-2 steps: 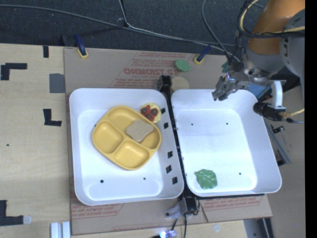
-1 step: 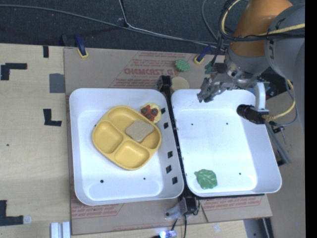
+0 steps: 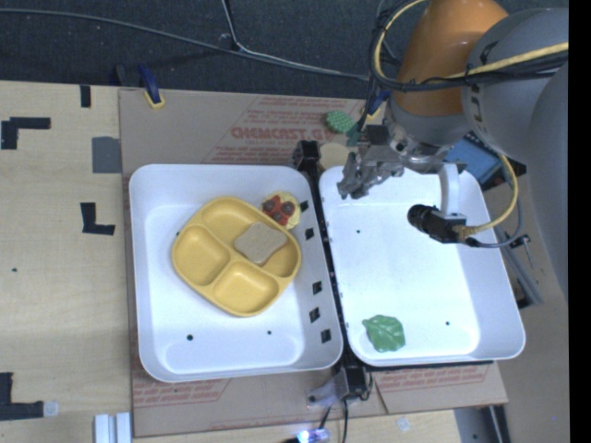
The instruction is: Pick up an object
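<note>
Hand (image 3: 354, 185) hangs over the far-left corner of the right shallow white plastic bin (image 3: 480, 275), fingers pointing down; nothing between them, but can't tell whether they're spread or closed from this angle. Likely target: small green crumpled soft object (image 3: 383, 332), lying alone near the right bin's near edge, left of centre, well apart from the hand. Other candidates sit in the left shallow white plastic bin (image 3: 157, 275): a yellow divided plastic tray (image 3: 208, 257) in the middle, a flat tan bread-like slice (image 3: 259, 242) on it, and a small red-and-dark berry-like cluster (image 3: 281, 209) at the tray's far-right tip.

For a good grasp, my call: travel above the bin floor toward the near edge, centre over the green object, then descend straight with fingers straddling it. It looks soft, so it should squash rather than slip.

Room: bare floor all round the green object, though the near wall is close. Divider between the bins is just left of the hand.
</note>
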{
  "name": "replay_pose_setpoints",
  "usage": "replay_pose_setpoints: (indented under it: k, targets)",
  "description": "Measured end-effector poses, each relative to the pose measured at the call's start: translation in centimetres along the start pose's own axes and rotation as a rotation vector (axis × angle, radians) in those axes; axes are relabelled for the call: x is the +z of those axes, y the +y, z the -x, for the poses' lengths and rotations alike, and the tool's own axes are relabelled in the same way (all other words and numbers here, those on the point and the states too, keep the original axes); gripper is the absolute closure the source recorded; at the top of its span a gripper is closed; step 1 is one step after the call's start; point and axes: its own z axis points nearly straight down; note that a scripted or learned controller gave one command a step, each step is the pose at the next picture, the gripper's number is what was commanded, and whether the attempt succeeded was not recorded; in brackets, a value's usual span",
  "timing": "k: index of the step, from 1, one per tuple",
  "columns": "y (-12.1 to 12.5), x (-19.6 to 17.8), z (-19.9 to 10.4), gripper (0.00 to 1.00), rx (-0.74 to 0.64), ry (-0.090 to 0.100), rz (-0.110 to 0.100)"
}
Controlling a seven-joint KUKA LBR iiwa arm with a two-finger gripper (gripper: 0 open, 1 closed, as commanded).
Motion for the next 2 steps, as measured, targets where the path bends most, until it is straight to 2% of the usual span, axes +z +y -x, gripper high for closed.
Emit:
replay_pose_setpoints:
  k: [1, 2]
  targets:
    - [-0.3, 1.3, -5.7, 1.00, 0.000, -0.001, -0.001]
    - [-1.8, 2.9, -11.4, 1.00, 0.000, -0.001, -0.002]
